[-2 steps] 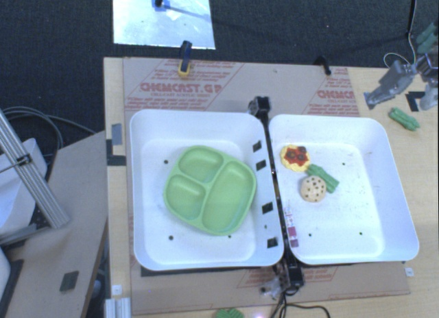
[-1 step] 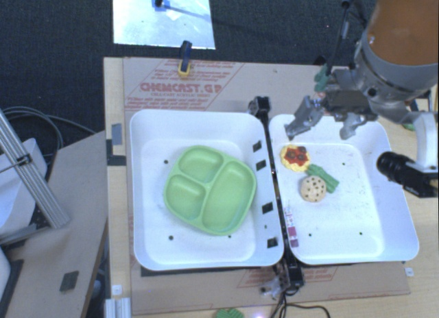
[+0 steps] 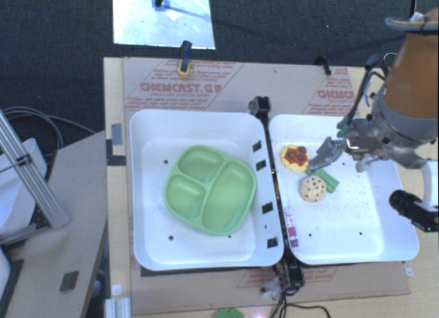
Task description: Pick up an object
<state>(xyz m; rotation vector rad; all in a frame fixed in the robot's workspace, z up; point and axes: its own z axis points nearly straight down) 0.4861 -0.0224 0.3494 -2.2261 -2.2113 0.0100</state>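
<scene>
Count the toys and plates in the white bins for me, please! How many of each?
Green divided plate: 1
Pizza slice toy: 1
Cookie toy: 1
Green toy piece: 1
Total: 4

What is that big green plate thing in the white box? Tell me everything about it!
The green tray is a pale green divided plate with rounded corners, and it looks like smooth plastic. Raised ridges split it into three sections: two smaller ones on its upper-left side and one larger one on its right. All three hold nothing. It lies flat, turned at an angle, near the middle of the left white bin, resting on the bin's floor. Nothing else touches it.
</scene>
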